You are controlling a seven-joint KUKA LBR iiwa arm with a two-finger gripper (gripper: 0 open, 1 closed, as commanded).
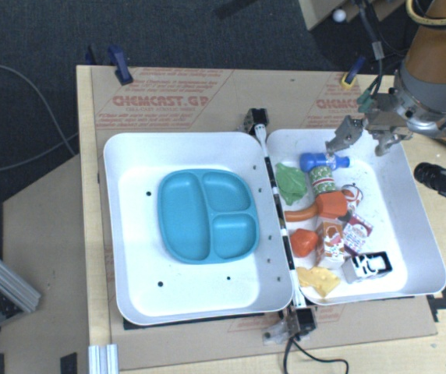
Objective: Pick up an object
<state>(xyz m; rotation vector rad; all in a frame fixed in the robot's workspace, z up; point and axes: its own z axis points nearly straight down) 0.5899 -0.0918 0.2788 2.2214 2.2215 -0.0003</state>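
Observation:
My gripper (360, 143) hangs over the far part of the right bin (410, 209), fingers spread open with nothing between them. Just below and left of it lies a blue object (314, 161) beside a small can (323, 180). Further down are a green leafy piece (291, 183), an orange carrot-like piece (326, 206), a red-orange piece (304, 242), red and white packets (348, 232), a black and white box (371, 265) and a yellow piece (317, 280).
The left bin (129, 170) holds a blue divided plate (207, 213). A black clip (256, 120) sits where the two bins meet at the far side. Cardboard (168, 92) lines the bench around the bins.

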